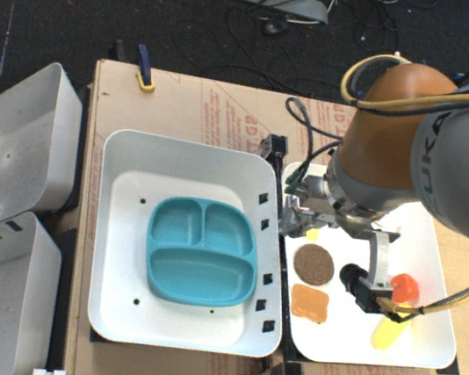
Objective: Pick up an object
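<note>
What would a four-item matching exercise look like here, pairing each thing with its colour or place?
Things:
1. divided tray
2. round disc
3. flat piece below the disc
4. clip at the board's far-left corner

Descriptions:
A. brown, right bin
B. blue and yellow, outside both bins
C. teal, left bin
D. orange, right bin

Pairs: 1-C, 2-A, 3-D, 4-B

A flat round brown cookie-like disc (314,264) lies in the right white bin (437,252). Just below it lies a flat orange toast-like slab (309,304). Farther right sits a small orange-red rounded piece (405,287), and below that a yellow elongated piece (384,334), tilted.
</note>
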